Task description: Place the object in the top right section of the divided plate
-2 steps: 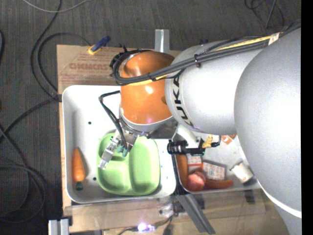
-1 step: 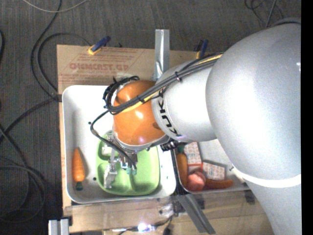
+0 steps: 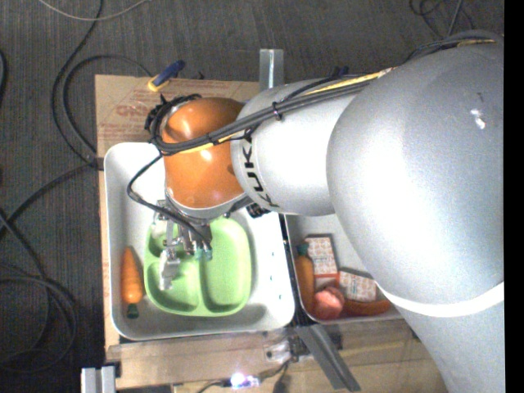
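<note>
1. Position: the end effector [image 3: 173, 260] hangs over the left half of the green plate [image 3: 229, 268], which sits in the left bin [image 3: 123, 162] at lower centre of the frame.
2. End effector state: cannot be told. It is seen from above against the plate, and nothing can be made out in its grip.
3. Task object: judged to be the carrot [image 3: 131, 275]. It lies lengthwise in the left bin just beside the plate's left rim, at lower left of the frame. It is not on the plate.
4. Target: the plate's upper part is hidden under the orange band [image 3: 201, 158], so the top right section cannot be inspected. Two lower sections are visible.
5. Step in hand, as judged: the pick is not yet done. Recommended method:
   - move left off the plate and centre over the carrot
   - close across its narrow width, not along its length
   - keep clear of the bin wall
   - lift above the plate rim before crossing
   - release low inside the section so the carrot does not roll over a divider
6. Writing: part of "KUKA" reads on the arm [image 3: 254, 178]. Reddish print on the cardboard [image 3: 131, 113] at upper left is illegible. Printed boxes [image 3: 321, 252] in the right bin [image 3: 300, 313] are too small to read.
</note>
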You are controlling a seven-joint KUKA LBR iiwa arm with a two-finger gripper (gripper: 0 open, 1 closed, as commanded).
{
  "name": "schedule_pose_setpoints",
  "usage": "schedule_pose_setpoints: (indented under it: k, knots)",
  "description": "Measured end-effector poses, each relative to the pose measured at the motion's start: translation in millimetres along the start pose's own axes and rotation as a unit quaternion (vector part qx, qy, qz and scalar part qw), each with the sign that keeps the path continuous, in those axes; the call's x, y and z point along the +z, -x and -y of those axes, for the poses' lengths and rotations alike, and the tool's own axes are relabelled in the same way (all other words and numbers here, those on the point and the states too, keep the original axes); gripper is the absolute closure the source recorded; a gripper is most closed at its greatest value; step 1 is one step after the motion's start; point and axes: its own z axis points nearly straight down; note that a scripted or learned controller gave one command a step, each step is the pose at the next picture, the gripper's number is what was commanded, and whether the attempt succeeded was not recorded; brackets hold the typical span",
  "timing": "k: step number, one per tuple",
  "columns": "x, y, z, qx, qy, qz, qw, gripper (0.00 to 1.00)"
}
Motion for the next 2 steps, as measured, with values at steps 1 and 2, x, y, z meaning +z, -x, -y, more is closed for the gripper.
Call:
schedule_pose_setpoints:
  k: [1,2]
  knots:
    - [-143,-15,-9,0.036,0.006,0.007,0.9993,0.00]
    - [-206,-35,-11,-0.033,0.004,0.008,0.9994,0.00]
